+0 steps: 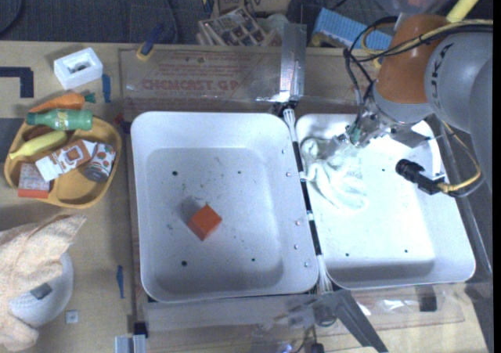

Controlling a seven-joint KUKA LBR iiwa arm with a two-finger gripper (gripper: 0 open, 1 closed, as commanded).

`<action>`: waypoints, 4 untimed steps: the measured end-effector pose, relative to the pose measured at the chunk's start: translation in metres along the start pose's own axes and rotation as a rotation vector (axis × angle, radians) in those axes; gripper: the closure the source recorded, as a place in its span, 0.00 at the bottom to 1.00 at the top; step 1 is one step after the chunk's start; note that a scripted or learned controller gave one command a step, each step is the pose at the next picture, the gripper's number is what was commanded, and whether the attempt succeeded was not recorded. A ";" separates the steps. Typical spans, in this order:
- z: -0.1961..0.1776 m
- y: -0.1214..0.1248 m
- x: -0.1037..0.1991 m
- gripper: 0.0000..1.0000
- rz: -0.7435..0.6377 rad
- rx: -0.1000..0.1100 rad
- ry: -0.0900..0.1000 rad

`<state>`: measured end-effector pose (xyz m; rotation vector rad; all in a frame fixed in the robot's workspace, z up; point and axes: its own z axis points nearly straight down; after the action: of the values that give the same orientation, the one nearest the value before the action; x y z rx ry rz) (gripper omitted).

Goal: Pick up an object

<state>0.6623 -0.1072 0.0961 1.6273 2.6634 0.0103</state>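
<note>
Camera view
Orange block [205, 221]: one, mid left bin [156, 140]; likely light, stiff; grip opposite flat sides.
White crumpled thing [337, 179]: one, right bin [446, 257], upper left; seems soft, limp; pinch a fold.
End effector [354, 137]: low over the white thing; grip state cannot be told.
Bins: two.

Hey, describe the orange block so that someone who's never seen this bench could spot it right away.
Find the two white bins side by side on the bench and take the left bin, the one away from the arm. The orange block sits near the middle of its floor, tilted on a corner. It is the bin's one coloured object, with only dark specks around it.
</note>
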 end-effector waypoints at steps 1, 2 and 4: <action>-0.049 -0.033 0.003 0.00 0.066 0.014 0.012; 0.003 0.003 -0.008 0.00 -0.005 0.013 0.011; 0.001 -0.008 -0.002 0.00 0.041 0.002 0.002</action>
<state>0.6559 -0.1124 0.0952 1.6825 2.6322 0.0093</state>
